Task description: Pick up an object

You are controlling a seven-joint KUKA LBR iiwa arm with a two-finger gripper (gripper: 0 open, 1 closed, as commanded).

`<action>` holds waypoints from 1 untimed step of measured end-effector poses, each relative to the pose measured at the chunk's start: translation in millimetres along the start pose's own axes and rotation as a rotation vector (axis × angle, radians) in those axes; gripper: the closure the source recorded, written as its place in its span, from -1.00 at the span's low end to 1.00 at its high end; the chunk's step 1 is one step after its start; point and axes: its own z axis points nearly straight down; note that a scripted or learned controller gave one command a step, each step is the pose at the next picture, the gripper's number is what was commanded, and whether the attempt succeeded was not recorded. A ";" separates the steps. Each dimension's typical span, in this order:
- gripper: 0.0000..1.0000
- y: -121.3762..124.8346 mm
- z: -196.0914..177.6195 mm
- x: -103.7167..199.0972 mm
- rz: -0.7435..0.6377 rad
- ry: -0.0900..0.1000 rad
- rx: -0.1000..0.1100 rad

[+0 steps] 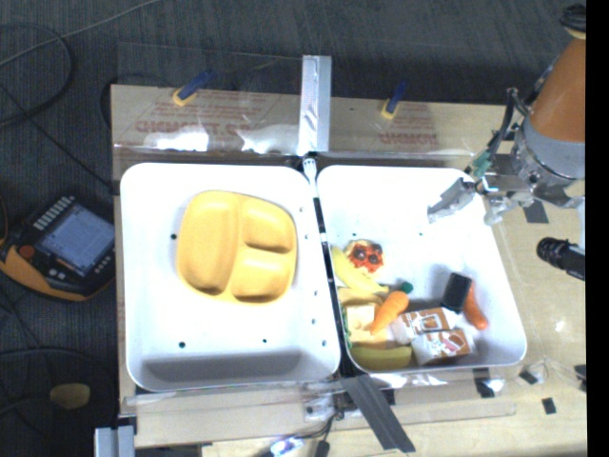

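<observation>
Grey arm (561, 103) with orange band at right, gripper (471, 201) fingers spread, nothing between them.

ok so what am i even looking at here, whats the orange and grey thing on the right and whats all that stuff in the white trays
You are looking down at a slant from one fixed camera above a bench. The orange and grey thing is a robot arm reaching in from the right. At its end is a gripper with two fingers, hanging over the upper right part of the right bin. Nothing is between its fingers, so it holds nothing.

Two shallow white bins sit side by side. The left bin holds a yellow divided plate. The right bin has a heap of small things along its lower edge: a carrot, a banana, a small carton, a black block and a small orange and red toy. The arm's job is to pick one of them up.
</observation>
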 end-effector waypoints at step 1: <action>-1.00 -3.3 175.4 12.2 -0.062 0.002 0.001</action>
